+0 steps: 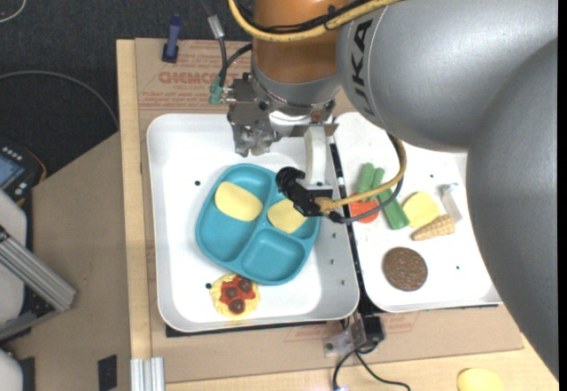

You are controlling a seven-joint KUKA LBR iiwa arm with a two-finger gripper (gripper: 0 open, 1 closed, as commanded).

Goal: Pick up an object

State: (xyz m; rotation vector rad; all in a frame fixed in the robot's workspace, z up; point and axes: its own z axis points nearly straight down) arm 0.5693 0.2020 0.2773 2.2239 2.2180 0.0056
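Note:
My gripper (257, 136) hangs under the orange wrist band over the far part of the left bin (168, 203), just beyond the blue divided plate (252, 252). Two pale yellow pieces lie in the plate's compartments, one at the far left (236, 200) and one at the right (285, 215). A small pizza slice toy (233, 293) rests on the bin floor near the front edge. Nothing is seen held by the gripper. A black cable fitting (297, 188) with a yellow hose hangs over the plate's right rim.
The right bin (461, 292) holds green sticks (379, 190), a yellow block (421, 206), an ice cream cone (434, 227), a brown round cookie (405, 269) and a red piece (363, 212). The grey arm covers that bin's far right part.

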